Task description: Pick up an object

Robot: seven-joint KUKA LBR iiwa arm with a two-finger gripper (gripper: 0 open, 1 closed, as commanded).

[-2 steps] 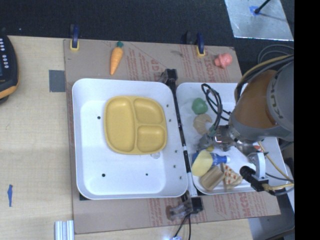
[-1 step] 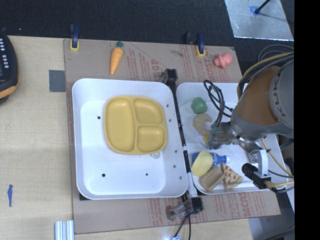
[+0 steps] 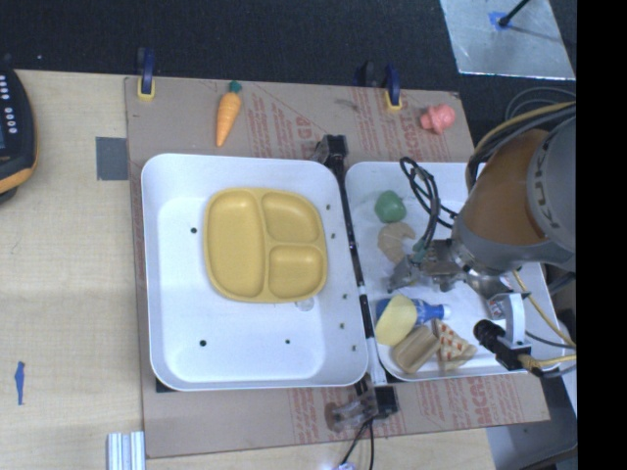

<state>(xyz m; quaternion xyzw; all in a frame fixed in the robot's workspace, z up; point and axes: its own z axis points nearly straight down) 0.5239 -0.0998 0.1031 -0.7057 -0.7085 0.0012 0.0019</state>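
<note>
The right bin (image 3: pixel 431 169) holds several small toy foods. A green round piece (image 3: pixel 390 205) lies at the back, with a beige lump (image 3: pixel 395 238) just in front of it. A yellow lemon-like piece (image 3: pixel 396 319), a blue-capped item (image 3: pixel 429 311), a brown bread piece (image 3: pixel 414 349) and a pizza slice (image 3: pixel 452 343) crowd the front. My gripper (image 3: pixel 413 268) hangs low over the middle of this bin, between the beige lump and the yellow piece. The wrist and its cables hide its tip.
The left bin (image 3: pixel 176 346) holds a yellow divided plate (image 3: pixel 265 243). A toy carrot (image 3: pixel 227 114) and a pink piece (image 3: pixel 438 117) lie on the board behind the bins. A dark device (image 3: pixel 12 125) sits at the far left. The arm's body covers the right bin's right side.
</note>
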